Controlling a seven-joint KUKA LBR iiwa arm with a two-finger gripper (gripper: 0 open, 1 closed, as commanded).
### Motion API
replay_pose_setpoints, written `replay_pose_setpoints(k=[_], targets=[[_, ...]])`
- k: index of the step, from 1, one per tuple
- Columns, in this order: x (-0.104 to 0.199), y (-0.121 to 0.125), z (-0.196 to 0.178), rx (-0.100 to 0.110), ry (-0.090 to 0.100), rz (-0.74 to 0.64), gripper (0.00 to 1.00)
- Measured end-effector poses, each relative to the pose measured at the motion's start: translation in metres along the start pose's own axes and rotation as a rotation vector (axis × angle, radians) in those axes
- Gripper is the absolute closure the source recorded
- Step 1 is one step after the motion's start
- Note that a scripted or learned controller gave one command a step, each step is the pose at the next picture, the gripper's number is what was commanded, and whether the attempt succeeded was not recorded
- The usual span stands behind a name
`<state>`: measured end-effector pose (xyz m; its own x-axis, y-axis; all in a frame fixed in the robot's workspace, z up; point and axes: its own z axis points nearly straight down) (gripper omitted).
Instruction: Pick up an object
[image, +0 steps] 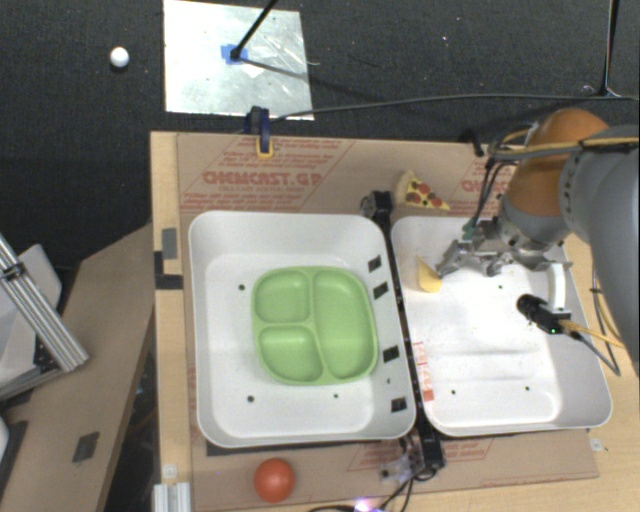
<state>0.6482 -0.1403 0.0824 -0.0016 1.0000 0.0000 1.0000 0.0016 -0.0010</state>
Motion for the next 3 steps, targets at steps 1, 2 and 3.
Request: replay_pose_setpoints(k=[1,2,3], targets=[[0.000,0.002,-0.014,-0.008,-0.001,0.000,1.00],[0.010,0.006,-0.070,-0.009,-0.001,-0.004,1.00],[0.008,0.002,-0.133,-0.010,-0.002,-0.003,1.00]])
